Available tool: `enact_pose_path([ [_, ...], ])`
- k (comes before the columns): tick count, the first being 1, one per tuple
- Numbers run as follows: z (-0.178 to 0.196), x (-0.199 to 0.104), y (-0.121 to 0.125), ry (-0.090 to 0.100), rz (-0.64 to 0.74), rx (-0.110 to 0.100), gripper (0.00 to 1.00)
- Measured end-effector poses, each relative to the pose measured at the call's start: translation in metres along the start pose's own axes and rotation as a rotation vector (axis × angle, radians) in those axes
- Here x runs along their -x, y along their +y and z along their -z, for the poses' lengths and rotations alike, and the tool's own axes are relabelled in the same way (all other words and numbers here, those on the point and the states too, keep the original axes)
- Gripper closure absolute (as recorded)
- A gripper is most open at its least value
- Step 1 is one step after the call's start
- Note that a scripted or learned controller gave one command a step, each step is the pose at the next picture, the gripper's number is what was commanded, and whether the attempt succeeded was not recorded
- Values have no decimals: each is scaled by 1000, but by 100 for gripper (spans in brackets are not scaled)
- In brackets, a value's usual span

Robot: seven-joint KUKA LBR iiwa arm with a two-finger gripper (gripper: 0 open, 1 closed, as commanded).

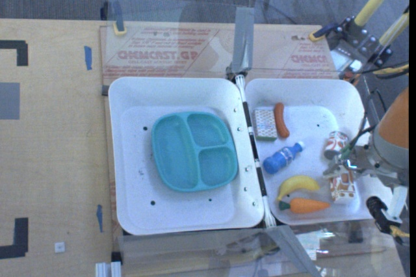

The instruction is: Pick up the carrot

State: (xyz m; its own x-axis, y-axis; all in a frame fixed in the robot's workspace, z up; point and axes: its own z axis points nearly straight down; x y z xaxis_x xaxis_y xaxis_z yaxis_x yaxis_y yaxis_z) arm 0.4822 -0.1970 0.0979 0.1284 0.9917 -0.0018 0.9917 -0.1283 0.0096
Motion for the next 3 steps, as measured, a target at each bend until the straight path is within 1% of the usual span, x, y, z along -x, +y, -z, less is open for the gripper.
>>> enact_pose_path([
  [1,-9,-34,-5,-2,-302,0,100],
  [2,86,-112,11,-3,-582,-14,100],
  [3,107,-74,-3,-5,-935,-15,100],
])
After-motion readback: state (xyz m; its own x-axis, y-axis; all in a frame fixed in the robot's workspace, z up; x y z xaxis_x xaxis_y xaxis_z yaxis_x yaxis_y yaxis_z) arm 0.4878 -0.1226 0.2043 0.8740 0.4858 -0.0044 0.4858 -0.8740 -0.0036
